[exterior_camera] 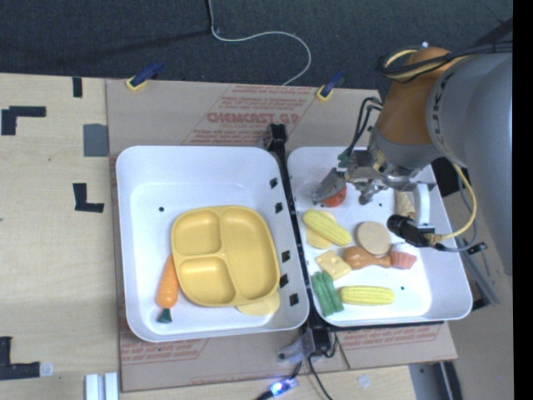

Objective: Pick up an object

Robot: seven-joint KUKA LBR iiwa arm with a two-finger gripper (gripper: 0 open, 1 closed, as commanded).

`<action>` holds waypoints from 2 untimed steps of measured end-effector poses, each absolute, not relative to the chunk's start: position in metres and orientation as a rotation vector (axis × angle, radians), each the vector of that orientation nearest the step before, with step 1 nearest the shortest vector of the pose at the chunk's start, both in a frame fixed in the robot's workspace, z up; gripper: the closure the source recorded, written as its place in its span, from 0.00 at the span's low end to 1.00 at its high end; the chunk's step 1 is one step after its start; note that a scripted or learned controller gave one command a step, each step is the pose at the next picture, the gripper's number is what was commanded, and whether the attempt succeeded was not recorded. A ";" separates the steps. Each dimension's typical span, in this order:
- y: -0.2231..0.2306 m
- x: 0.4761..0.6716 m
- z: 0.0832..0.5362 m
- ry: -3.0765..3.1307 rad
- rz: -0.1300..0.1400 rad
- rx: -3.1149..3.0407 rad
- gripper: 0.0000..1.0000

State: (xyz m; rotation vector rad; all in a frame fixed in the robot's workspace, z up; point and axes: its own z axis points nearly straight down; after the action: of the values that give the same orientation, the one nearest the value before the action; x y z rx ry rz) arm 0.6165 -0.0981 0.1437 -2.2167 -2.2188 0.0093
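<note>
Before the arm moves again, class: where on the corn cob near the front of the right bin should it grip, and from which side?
Grip the corn cob at its middle, coming straight down from above, with the fingers closing across its narrow width. It lies flat and lengthwise, left to right, with bare bin floor in front and behind. The green vegetable crowds its left end, so the ends are probably the poorer choice.
</note>
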 end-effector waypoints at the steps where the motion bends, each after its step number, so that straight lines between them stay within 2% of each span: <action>1: -0.097 0.615 0.089 -2.220 0.008 -2.216 0.00; 2: -0.097 0.616 0.103 -2.224 0.005 -2.216 1.00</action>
State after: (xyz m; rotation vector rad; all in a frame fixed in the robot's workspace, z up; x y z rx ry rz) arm 0.6160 -0.0966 0.1025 -2.2159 -2.2239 0.0048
